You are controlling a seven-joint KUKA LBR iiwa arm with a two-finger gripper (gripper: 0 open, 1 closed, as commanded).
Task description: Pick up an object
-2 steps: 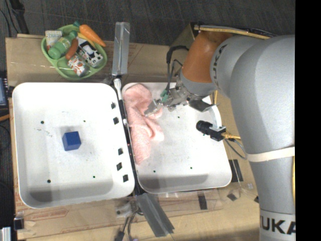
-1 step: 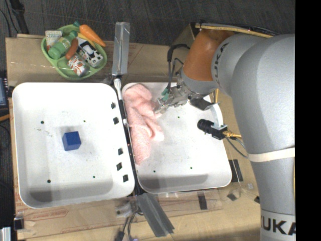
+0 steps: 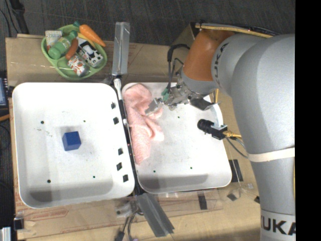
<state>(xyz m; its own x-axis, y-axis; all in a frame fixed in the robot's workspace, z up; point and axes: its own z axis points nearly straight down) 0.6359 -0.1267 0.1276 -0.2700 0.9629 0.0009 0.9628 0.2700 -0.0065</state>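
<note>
A crumpled pink cloth (image 3: 140,127) lies along the left wall of the right bin (image 3: 200,177). A blue cube (image 3: 71,140) sits alone in the left bin (image 3: 30,99). My gripper (image 3: 156,105) reaches in from the right and is low over the upper right edge of the pink cloth, touching or nearly touching it. The wrist hides the part of the bin behind it. Nothing is visibly lifted.
A green bowl (image 3: 55,67) of toy food stands on the bench beyond the left bin. A black cable fitting (image 3: 210,128) hangs over the right bin's right side. The grey arm (image 3: 256,94) covers the right edge of the bench.
</note>
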